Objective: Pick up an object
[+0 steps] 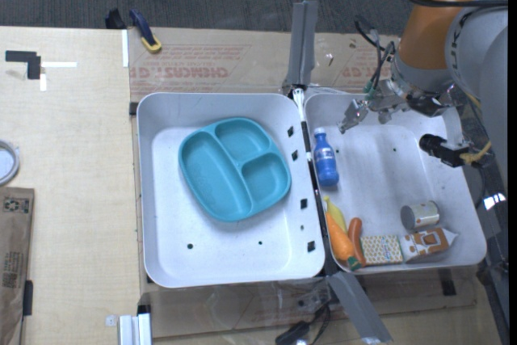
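Looking down on the bench, we see two white bins side by side. The left bin (161, 254) holds a blue plate (234, 167) with three compartments, lying a little tilted across the middle of the floor.

The right bin (452, 182) holds several things. A blue bottle (325, 159) with a white cap lies near its left wall. Below it, along the same wall, we see a yellow piece (334, 212) and an orange carrot (341, 238), touching each other. Near the front wall there is a flat packet (381, 249) and beside it a small carton (428, 242). A grey can (420, 215) lies on its side just above the carton.

The arm (452, 20) comes in from the right. Its gripper (352, 119) hangs over the back left part of the right bin, above and to the right of the bottle, apart from it. We see nothing between the fingers, but whether they are spread or closed we cannot tell.
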{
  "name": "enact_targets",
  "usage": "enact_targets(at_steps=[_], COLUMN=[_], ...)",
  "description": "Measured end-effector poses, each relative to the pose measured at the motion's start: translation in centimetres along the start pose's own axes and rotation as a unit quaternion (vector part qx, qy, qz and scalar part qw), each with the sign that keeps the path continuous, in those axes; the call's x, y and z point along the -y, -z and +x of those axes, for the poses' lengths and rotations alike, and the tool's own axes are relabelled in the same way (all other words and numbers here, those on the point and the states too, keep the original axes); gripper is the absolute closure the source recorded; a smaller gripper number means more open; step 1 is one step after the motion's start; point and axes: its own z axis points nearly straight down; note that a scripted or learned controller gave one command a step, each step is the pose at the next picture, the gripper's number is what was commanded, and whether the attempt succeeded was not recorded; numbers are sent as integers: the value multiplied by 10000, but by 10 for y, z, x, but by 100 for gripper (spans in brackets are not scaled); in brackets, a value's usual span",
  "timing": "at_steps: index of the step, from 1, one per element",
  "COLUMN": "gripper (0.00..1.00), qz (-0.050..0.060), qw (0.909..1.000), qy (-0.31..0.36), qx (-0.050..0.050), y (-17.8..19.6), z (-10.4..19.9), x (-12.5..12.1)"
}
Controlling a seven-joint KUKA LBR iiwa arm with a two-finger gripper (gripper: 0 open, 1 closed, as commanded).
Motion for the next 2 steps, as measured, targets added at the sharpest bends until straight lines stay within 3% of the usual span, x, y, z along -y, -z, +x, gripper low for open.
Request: enact_targets(at_steps=[1, 2], gripper=[0, 0], qz=[-7, -20], qw=[9974, 9993], qy=[717, 362], qx=[18, 20], y=[-34, -36], z=[16, 17], x=[41, 55])
